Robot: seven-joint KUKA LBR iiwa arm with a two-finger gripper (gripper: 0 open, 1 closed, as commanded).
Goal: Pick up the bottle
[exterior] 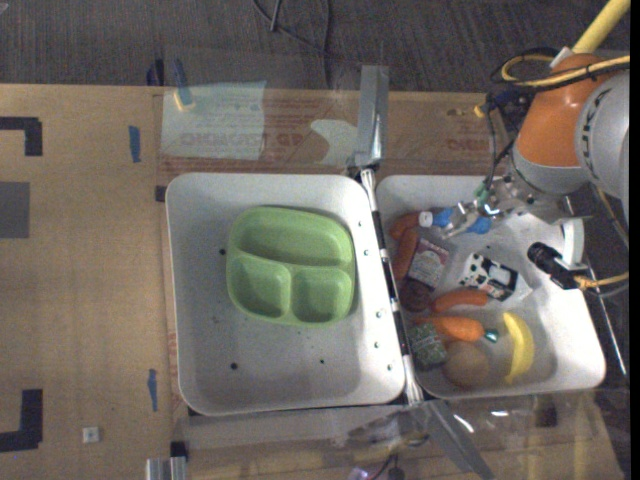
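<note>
**Gripper low over the far end of the right bin, by the bottle**

Arm (575, 133) in from the right, grey with the orange band above the wrist, bent down toward the right bin (590, 360). Gripper (468, 214) low at the far end of that bin, near the divider between the two bins. Open or closed: cannot tell, as metal parts and glare blur together there.

Bottle (436, 219) small and pale with a touch of blue, lying in the far left part of the right bin, right at the gripper's tip. Touching the gripper or merely beside it: not clear. No sign of it clamped or lifted.

Just beside the bottle, toward the divider, an orange sausage-shaped piece (404, 232). Below that, a dark red packet (426, 265). To the packet's right, a black-and-white carton (492, 275), tilted. Nearer the camera, two carrots side by side: the upper one (463, 299) thinner, the lower one (459, 327) thicker. At the near end of the bin, a brown potato (466, 365), a yellow banana (517, 346) just to its right, and a small dark green lump (428, 347) to its left, against the divider.

Left bin (190, 298) alongside, holding a green divided plate (292, 265) in its far half, three compartments facing up, well apart from the gripper. Wooden bench (80, 288) under both bins, marked with blue tape and black corner marks.
</note>
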